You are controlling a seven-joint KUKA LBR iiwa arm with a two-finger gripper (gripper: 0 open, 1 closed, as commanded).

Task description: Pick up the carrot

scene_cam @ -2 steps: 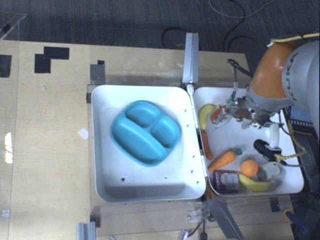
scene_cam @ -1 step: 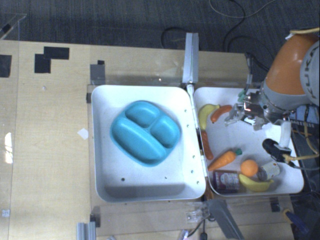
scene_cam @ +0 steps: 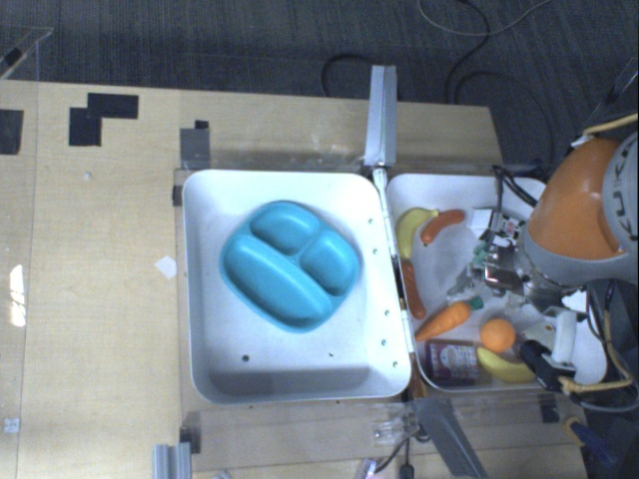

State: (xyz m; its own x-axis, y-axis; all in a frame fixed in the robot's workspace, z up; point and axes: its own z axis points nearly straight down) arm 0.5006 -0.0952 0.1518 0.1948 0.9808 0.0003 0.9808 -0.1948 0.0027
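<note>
**A:** Start at the near edge of the right-hand bin (scene_cam: pixel 439 184). What sits there?

**B:** A dark can (scene_cam: pixel 452 360) lies on its side against the near wall, and a banana (scene_cam: pixel 506 369) curves just beside it, with an orange (scene_cam: pixel 497 335) touching the banana's upper side. They crowd that corner, probably because loose things slide and settle against the walls.

**A:** And the carrot?

**B:** The carrot (scene_cam: pixel 445 318) lies flat on the bin floor just beyond the can, its thick end towards the bin's middle and its tip pointing at the divider between the bins. Nothing rests on it, so I judge it reachable from above.

**A:** Is the tool on it?

**B:** No. The gripper (scene_cam: pixel 486 272) hangs just beyond the carrot's thick end, close to it, and nothing is pinched in it. Whether it is spread or pressed together I cannot tell; the tip is small, cluttered with cables and partly covered by the wrist.

**A:** What lies further back?

**B:** A red sausage-like piece (scene_cam: pixel 440 227) leans over a yellow-green fruit (scene_cam: pixel 413 230) at the far left corner. A thin reddish thing (scene_cam: pixel 412 289) runs along the divider, too narrow to name.

**A:** The other bin?

**B:** The left bin (scene_cam: pixel 210 297) holds a blue three-part dish (scene_cam: pixel 290 263), centred, well apart from the carrot.

**A:** Anything cut off?

**B:** The arm (scene_cam: pixel 579 208) hides the right bin's right wall and whatever lies beneath.
</note>
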